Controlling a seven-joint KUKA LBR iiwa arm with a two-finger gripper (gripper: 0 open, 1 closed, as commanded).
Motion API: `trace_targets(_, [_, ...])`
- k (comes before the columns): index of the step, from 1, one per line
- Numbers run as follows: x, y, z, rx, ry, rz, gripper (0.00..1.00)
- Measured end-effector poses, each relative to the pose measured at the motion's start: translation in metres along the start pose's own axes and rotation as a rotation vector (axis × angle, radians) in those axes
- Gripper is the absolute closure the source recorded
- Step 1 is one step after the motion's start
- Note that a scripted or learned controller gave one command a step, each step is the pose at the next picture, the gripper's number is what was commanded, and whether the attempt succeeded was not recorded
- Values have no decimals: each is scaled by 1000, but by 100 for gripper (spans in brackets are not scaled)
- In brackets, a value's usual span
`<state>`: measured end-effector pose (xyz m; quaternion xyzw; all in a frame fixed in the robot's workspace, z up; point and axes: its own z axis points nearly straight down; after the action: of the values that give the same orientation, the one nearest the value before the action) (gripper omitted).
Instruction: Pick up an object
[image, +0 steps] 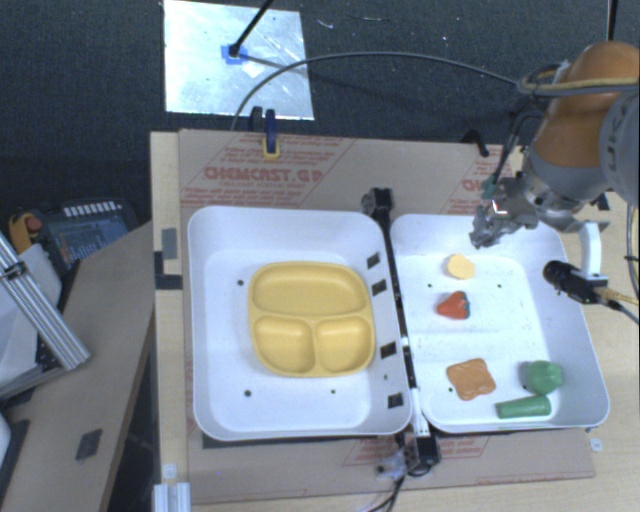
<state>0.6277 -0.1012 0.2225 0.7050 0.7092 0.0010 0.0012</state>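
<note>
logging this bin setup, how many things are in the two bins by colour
yellow: 2, the divided tray in the left bin and a small round piece in the right bin
red: 1
orange-brown: 1
green: 2
total: 6

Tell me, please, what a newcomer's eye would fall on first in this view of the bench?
Probably the yellow divided tray, sitting alone in the middle of the left bin. Next, the small bright pieces scattered in the right bin: a pale yellow piece, a red one, an orange one and two green ones at the near right corner. The gripper hovers over that bin's far edge, just above the pale yellow piece.
</note>
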Motion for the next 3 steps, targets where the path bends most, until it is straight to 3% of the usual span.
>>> trace_targets(2, [100,-24,-4,2,2,-2,100])
trace_targets(3, [147,-48,-9,3,1,-1,100])
